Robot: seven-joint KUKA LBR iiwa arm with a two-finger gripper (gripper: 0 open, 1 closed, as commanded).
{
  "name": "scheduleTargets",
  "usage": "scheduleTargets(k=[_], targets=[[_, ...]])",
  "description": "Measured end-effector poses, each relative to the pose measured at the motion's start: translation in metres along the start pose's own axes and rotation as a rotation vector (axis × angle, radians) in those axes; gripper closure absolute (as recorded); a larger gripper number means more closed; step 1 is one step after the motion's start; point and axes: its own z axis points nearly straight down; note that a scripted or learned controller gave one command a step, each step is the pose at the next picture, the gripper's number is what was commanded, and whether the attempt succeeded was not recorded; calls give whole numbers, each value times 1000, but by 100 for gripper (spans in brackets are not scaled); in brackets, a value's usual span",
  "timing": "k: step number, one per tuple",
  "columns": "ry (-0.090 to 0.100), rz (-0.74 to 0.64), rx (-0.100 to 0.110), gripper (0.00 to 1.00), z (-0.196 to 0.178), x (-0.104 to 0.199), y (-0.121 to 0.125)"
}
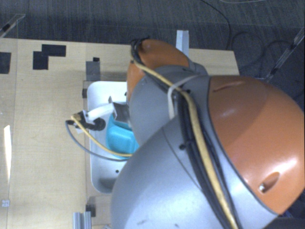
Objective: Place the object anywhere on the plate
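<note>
A light blue blocky object (pixel 119 138) lies in the left white bin (pixel 97 92), close to the bin's middle. The gripper (pixel 120 112) hangs right over the object's upper edge, with a white fitting and a yellow cable looping out to its left. The arm's grey and orange body covers the gripper's lower end and most of both bins, so I cannot tell whether the object is touched or held.
The arm (pixel 205 147) takes up the centre and right of the view. A loop of yellow and grey cable (pixel 83 128) hangs over the bin's left wall. Bare wooden bench (pixel 43 142) stretches to the left, with black markers at the back.
</note>
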Motion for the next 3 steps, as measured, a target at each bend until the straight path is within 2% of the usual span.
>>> scheduleTargets(k=[1,2,3], targets=[[-2,25,1,0,27,-7,35],[-1,-114,-1,0,-105,-52,72],[-1,-122,-4,100,-114,-51,71]])
